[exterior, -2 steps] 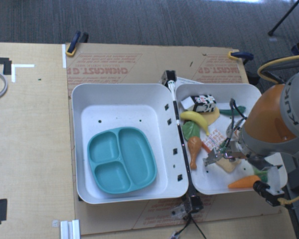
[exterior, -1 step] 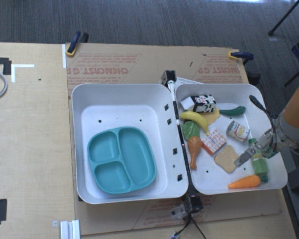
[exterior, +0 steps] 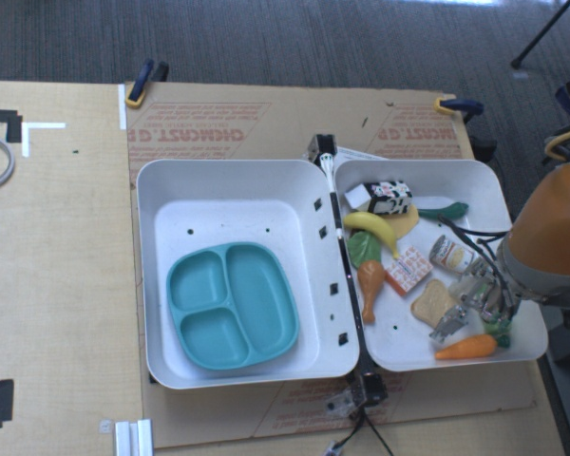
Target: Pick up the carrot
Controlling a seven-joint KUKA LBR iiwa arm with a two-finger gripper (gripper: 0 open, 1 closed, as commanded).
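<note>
Two shallow white bins are seen side by side on a bench covered with cardboard. The left bin holds a teal divided plate with three compartments. The right bin holds a scatter of toy food. The carrot is found at the near right corner of the right bin, lying almost flat on the floor of the bin with its pointed end toward the left and its green top toward the right. The gripper is seen just above the carrot in the camera view, at the end of the arm that reaches in from the right, and its metal parts are lowered close to the carrot's upper side, between the carrot and a slice of toast. Whether the claw is open or closed cannot be told, and the carrot is not seen between its parts. Further left in the same bin a chicken drumstick, a banana, a green leaf and a small red-and-white box are laid near one another. A black-and-white carton lies toward the far side.
</note>
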